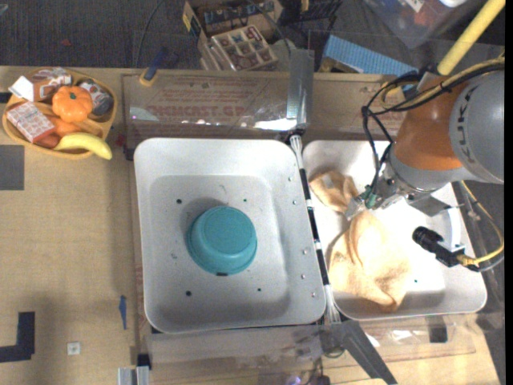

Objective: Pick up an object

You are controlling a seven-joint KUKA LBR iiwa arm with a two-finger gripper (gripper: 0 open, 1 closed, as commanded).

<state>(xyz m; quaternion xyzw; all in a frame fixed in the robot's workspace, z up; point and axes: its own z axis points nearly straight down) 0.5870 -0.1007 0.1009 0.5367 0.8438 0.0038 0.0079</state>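
- The pincer (365, 200) is in the right middle of the frame. Its tip is low, right at the yellow cloth (365, 259).
- It is too small and too dark here to see if the pincer is apart or together, so I cannot tell. I also cannot tell if it has any cloth in it.
- The arm (437, 143) comes down to it from the upper right of the frame.
- The cloth lies crumpled in the right bin (450, 293), on the bin's left side. One bit of it comes to a point just under the pincer.
- The cloth looks like the thing to pick up, since the pincer is on it.
- To do this well, I think the pincer should close on a thick fold, not a thin edge. A thin edge could slip out.
- Then it should go straight up, slowly, until the whole cloth hangs free of the bin.
- The cloth is soft and floppy. It may drag on the wall between the bins, so lift high before going sideways.
- The left bin (160, 167) sits in the middle of the frame. A blue-green bowl (223, 239) rests upside down in it, well apart from the pincer.
- In the upper left of the frame, on the bench (64, 255), is a dish (18, 128) of toy food.
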